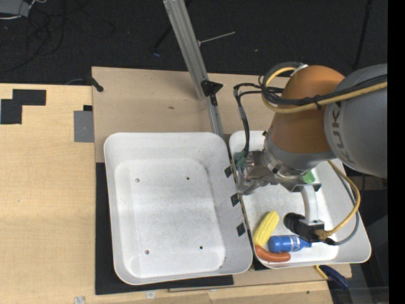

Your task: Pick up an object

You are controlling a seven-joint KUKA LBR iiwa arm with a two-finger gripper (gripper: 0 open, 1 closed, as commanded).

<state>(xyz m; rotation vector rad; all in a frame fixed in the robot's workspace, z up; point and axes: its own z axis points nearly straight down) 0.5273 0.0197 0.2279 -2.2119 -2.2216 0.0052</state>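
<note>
Plywood bench (50, 189) bears two smooth white bins. Near the right bin (354, 246)'s front rim lie knobbly yellow corn (266, 228), a blue cylinder (288, 242), an orange sausage-shape (272, 255). Gripper (248, 177) hangs above its left wall; opening hidden, cannot tell.

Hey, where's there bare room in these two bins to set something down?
The large white left bin is bare from wall to wall. The white right bin is crowded: the grey arm covers its upper part, with yellow corn, a blue bottle and an orange piece near its front.
</note>
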